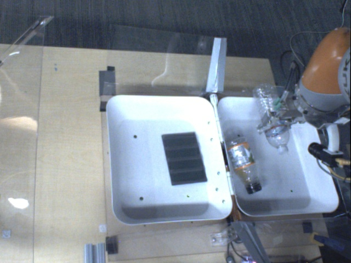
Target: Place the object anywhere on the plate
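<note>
Clearly the claw was clamped on a crumpled clear bottle, which could slip before reaching the dark plate far to its left.

Light falls evenly from above, bright enough that the two white bins read almost without texture, their inner walls nearly washed out. Soft, short shadows gather along the near wall of the left bin and under its rim. The pale wooden worktop carries faint whitish reflections at the far left, where a clear sheet catches the light in hazy patches. The dark plate stays matte, with no glare. The clear bottle shows small highlights. Overall sharpness is modest: fine edges look soft and slightly grainy, especially around the orange band at the right.
</note>
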`<act>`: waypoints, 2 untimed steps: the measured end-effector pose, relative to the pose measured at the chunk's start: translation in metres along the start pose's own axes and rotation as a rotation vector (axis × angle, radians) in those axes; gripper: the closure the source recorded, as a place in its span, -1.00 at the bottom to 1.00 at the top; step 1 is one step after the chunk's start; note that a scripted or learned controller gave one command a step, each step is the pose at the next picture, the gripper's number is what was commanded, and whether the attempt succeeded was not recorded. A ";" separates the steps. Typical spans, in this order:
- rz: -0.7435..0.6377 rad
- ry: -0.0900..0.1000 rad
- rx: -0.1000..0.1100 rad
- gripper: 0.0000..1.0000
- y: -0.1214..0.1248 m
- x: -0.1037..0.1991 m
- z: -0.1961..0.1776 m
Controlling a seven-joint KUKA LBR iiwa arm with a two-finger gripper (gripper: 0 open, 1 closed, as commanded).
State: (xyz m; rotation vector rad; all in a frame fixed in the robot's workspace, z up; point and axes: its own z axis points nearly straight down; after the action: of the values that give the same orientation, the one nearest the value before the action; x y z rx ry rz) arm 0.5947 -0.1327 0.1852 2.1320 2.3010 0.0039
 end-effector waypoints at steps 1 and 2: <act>-0.209 0.001 -0.005 1.00 0.075 0.054 -0.003; -0.543 0.001 -0.005 1.00 0.050 0.108 -0.077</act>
State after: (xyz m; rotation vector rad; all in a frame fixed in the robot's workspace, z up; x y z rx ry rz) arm 0.6358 -0.0210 0.2622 1.4347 2.7860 0.0078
